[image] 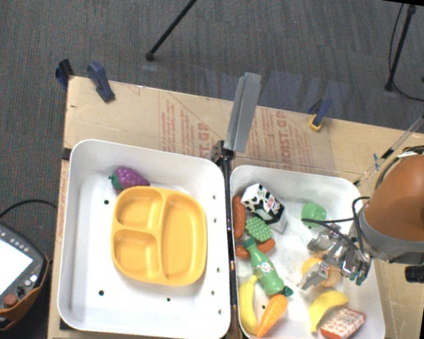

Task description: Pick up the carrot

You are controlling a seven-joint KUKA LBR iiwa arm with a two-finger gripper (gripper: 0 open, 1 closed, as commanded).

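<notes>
The carrot (272, 314) is orange with a green top and lies near the front edge of the right bin (352, 191), between a banana (248, 304) and a yellow piece (326, 307). My gripper (322, 271) hangs low over the right side of that bin, up and to the right of the carrot and apart from it. Its fingers (312, 280) point down-left over a small yellow-orange item (321, 273). Whether they touch it I cannot make out.
The right bin also holds a green bottle (268, 271), a cow-print carton (262, 203), a green piece (313, 213), a sausage (238, 217) and a red box (342, 324). The left bin (77, 263) holds a yellow divided plate (160, 235) and purple grapes (129, 178).
</notes>
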